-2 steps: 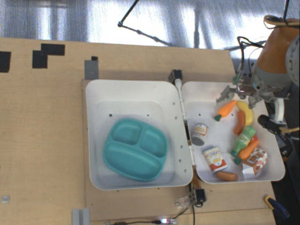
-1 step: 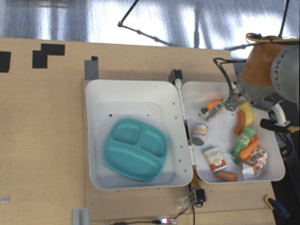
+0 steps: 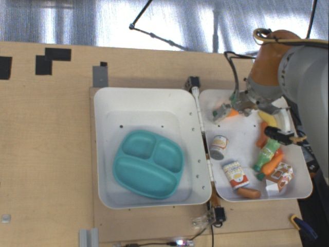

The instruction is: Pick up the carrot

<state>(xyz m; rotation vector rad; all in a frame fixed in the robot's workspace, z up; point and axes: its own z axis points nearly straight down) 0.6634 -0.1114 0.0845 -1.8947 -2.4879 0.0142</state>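
Over the right bin (image 3: pixel 303 187), upper-left part: gripper (image 3: pixel 222 112) down low, close to the bin floor, with the grey arm (image 3: pixel 300 76) and its orange band (image 3: pixel 267 60) coming in from the right edge. How wide the gripper stands cannot be told from this slant; the parts blur together.

Carrot (image 3: pixel 232 114): small orange shape, touching or just beside the gripper on its right side. Cannot tell whether it is gripped or merely lying against it.

Other contents of the right bin:
- yellow banana-like piece (image 3: pixel 268 119) near the arm, upper right
- small can (image 3: pixel 218 146) near the left wall, tipped
- little carton (image 3: pixel 236 174) below the can
- sausage (image 3: pixel 249 193) by the front wall
- green bottle (image 3: pixel 267 153) lying at a slant, with another orange piece (image 3: pixel 273 164) just beside it
- brown-and-white box (image 3: pixel 281 176) in the front right corner

Left bin (image 3: pixel 103 138): teal divided plate (image 3: pixel 149 163) lying flat, toward the front.

Both bins sit side by side, touching, on the tan desk (image 3: pixel 46 138).
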